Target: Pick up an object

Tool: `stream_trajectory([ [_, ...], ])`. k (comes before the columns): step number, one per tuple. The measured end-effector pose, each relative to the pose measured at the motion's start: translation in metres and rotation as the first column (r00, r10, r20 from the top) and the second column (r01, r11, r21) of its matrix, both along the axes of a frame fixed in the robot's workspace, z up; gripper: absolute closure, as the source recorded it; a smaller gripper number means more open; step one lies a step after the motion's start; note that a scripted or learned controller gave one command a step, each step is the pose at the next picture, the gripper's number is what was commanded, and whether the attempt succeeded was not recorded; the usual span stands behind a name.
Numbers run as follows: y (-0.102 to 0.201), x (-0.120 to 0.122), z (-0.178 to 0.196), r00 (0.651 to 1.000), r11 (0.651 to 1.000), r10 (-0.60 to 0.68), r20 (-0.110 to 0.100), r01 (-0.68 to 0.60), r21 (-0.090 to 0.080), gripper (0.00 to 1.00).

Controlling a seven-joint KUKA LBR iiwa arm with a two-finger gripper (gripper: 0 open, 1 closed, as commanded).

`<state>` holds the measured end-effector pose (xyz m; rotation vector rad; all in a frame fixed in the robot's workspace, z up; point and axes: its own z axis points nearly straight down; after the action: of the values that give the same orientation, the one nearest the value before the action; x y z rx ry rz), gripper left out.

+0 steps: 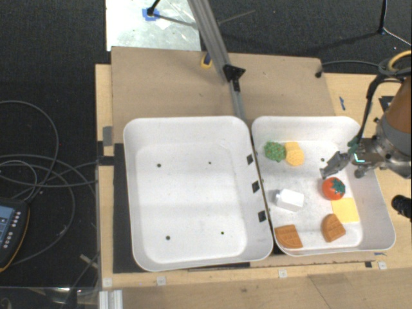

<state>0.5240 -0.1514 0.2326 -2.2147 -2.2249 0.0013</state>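
The gripper [336, 166] hangs over the right bin [380, 237], reaching in from the right edge, and from where I stand I cannot tell how it is set; it carries nothing that I can make out. What matters for the coming move is the red tomato-like ball [333, 188]: it sits just beside the gripper tip, on the side nearer me, so the tool would have to come a little toward the bench's front edge and down to meet it. The ball is round, so I judge no approach angle is favoured.

Starting nearest me, two brown bread-like pieces lie along the bin's front: one at the left corner [289, 236], one further right [333, 227]. A yellow slab [346, 209] touches the ball's front right side. A white block [290, 199] lies toward the divider between the bins. Further back, a green floret [275, 150] and a yellow-orange lump [294, 153] sit side by side, touching or nearly so, well apart from the gripper. The left bin [138, 192] lies beyond reach of this step.
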Motion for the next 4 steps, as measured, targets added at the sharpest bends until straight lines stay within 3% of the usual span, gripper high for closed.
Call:
stream_trajectory([
  [1,0.0,0.001,0.002,1.0,1.0,-0.001,0.004,0.001,-0.001,0.0],
  [4,-0.012,-0.001,-0.124,1.0,1.0,-0.003,0.004,0.003,-0.002,0.0],
])
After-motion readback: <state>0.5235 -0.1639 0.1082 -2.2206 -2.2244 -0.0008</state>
